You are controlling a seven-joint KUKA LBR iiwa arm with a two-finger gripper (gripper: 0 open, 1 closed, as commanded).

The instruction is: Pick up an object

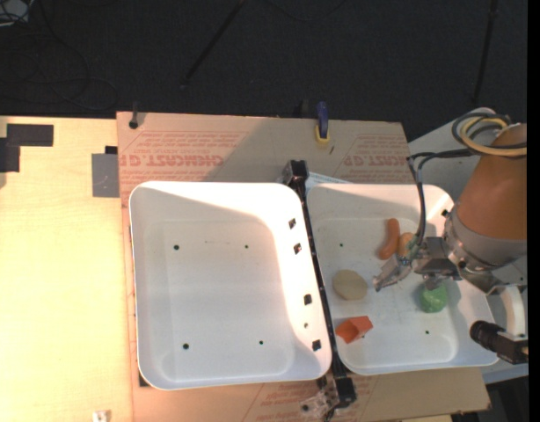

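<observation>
Several small objects lie in the right bin (375, 360). An orange carrot-shaped piece (390, 236) rests near the middle, a beige round lump (348, 285) sits by the left wall, and a red-orange block (354, 328) lies towards the front. A green object (433, 299) sits right of centre, just under the wrist. My gripper (391, 274) hangs low over the bin's middle, between the carrot piece and the beige lump and a little left of the green object. Nothing visibly sits in it.
The left bin (138, 236) stands beside the right one, with a black divider clamp (307, 262) between them. The arm's orange band (499, 192) and grey wrist cover the right bin's far right side. Cables (419, 200) trail over its back edge.
</observation>
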